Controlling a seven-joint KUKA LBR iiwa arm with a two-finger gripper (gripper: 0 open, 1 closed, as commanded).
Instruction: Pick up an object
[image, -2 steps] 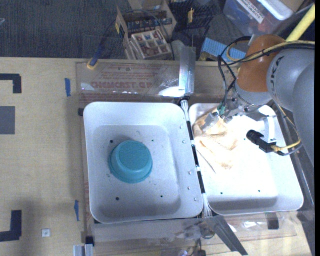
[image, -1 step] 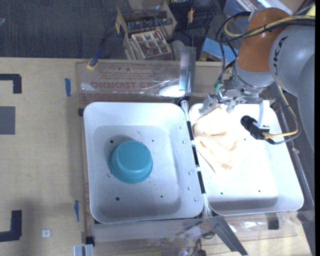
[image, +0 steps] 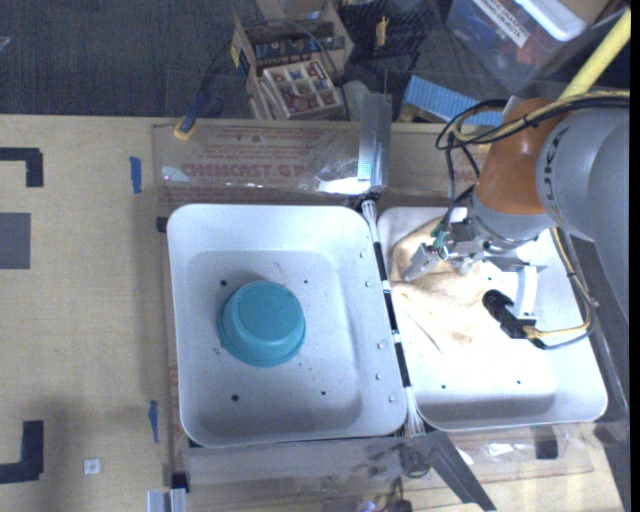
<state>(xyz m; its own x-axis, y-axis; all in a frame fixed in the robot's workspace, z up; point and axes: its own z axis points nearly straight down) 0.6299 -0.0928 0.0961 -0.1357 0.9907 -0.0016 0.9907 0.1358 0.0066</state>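
My claw (image: 432, 252) hangs low in the right bin (image: 520, 395), close to its upper left corner, over a brownish smear on the floor. The only thing here worth picking, a teal bowl (image: 262, 322), sits upside down in the middle of the left bin (image: 200, 240), well apart from me across the shared wall between the bins. Whether my claw is open or closed I cannot tell from this angle; nothing visible is caught in it. I judge the pick not yet begun.
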